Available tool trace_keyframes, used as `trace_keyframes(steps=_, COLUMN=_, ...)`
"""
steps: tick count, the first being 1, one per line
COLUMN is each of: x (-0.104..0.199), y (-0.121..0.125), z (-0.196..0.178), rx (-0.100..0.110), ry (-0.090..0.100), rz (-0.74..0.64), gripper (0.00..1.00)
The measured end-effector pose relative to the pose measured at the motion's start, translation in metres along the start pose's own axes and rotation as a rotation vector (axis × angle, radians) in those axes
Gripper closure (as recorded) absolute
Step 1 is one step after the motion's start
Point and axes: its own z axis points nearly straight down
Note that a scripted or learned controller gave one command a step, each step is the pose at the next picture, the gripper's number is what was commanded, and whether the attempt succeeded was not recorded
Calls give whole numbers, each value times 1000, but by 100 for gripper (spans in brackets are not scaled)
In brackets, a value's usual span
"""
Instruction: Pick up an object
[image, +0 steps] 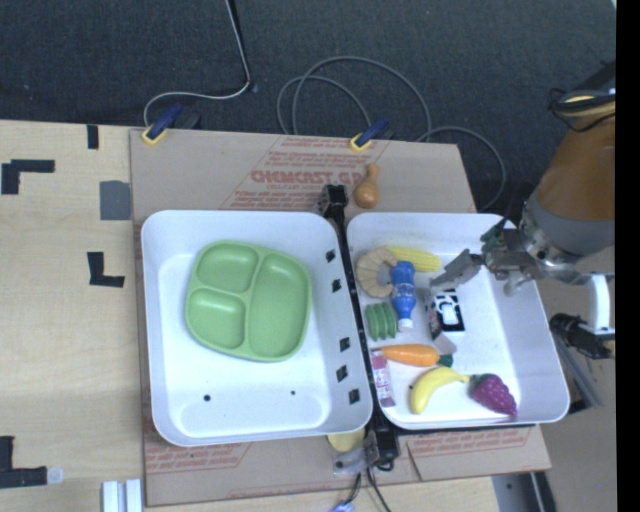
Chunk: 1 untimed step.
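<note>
Bare white floor of the right bin (505, 330) is seen just below the gripper (452, 285). Toward the divider, passage is blocked by the blue bottle (403, 290), carrot (411, 354) and banana (436, 385); the grapes (493, 393) crowd the near corner.

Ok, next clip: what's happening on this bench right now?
A grey KUKA arm reaches in from the right over the right bin, which holds toy food: a banana, a carrot, purple grapes, a blue bottle and a few other pieces. Its pincer hangs above the bin's upper middle, near a small black-and-white item, with nothing visibly held. The left bin holds a green divided plate. No object has been picked up yet.
</note>
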Motion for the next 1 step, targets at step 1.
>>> trace_keyframes(steps=1, x=30, y=27, z=133, rx=-8, ry=-3, rz=1, gripper=0)
